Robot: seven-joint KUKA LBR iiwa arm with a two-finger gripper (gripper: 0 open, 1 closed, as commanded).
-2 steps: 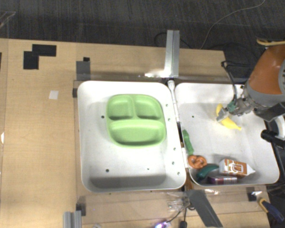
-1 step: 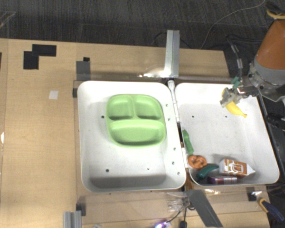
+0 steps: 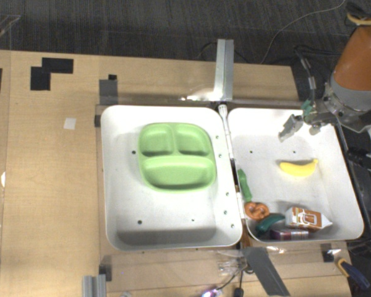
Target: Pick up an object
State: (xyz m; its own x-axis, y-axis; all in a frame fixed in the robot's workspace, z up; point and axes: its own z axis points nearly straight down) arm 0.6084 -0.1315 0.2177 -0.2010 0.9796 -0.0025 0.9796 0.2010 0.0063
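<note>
In the right bin (image 3: 334,142), a yellow banana (image 3: 298,167) lies near the middle. My gripper (image 3: 302,128) hangs over the bin's far part, above and slightly behind the banana. Its two fingers stand apart with nothing between them, so it is open. Along the bin's near edge lie an orange round object (image 3: 256,210), a small brown-and-white carton (image 3: 307,217) and a dark purple object (image 3: 287,232). A slim green object (image 3: 242,182) rests against the bin's left wall.
The left bin (image 3: 120,215) holds a green divided plate (image 3: 175,154). A metal post (image 3: 224,70) stands behind the seam between the bins. The arm's orange band (image 3: 360,57) sits at the upper right.
</note>
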